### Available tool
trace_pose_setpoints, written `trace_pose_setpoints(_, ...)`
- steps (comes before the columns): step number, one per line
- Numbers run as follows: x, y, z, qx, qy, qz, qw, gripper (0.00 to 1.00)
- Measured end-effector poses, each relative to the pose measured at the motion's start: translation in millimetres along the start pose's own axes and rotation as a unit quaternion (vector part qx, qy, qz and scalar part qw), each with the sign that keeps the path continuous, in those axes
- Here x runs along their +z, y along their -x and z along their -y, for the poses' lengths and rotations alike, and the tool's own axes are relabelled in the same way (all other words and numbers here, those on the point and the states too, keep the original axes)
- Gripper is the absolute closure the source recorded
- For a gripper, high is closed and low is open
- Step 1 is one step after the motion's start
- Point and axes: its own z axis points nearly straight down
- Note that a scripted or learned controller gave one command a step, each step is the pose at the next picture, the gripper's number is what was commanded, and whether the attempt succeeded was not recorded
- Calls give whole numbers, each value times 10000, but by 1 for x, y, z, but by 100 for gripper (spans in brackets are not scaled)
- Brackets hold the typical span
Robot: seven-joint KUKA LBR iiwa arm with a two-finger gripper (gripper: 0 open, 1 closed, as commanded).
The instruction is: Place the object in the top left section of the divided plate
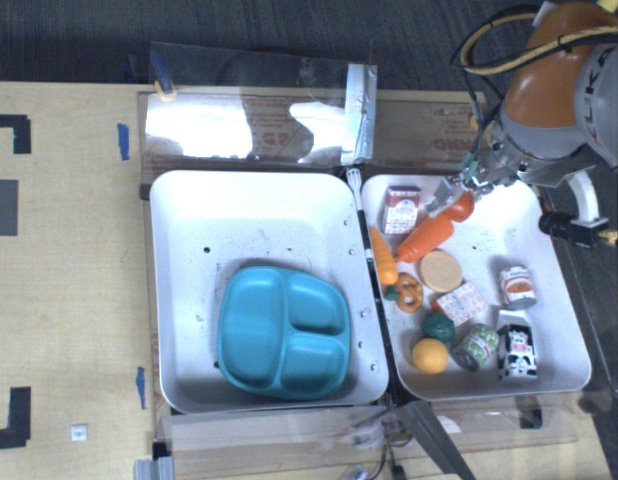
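The blue divided plate (284, 331) lies in the left bin (189, 228), towards its front; nothing rests in its sections. My gripper (463, 190) hangs over the back of the right bin (564, 308), right at the upper end of a big orange carrot (429, 236) that lies slanted there. The carrot's tip looks in contact with the gripper, but a hold on it cannot be made out. The arm's grey and orange wrist (549, 98) reaches in from the upper right.
The right bin also holds a red-and-white carton (400, 209), a small carrot (384, 257), a tan disc (441, 270), a pretzel (408, 293), a yellow-orange ball (429, 355), a green can (478, 346), a cow-print carton (517, 353) and a small red-banded tin (517, 285). A clear plastic panel (259, 118) stands behind the left bin.
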Motion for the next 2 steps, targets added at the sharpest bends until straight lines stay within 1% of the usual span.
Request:
trace_pose_setpoints(1,59,-1,19,266,19,15,9996,100)
trace_pose_setpoints(2,82,-29,92,-421,215,115,9988,100)
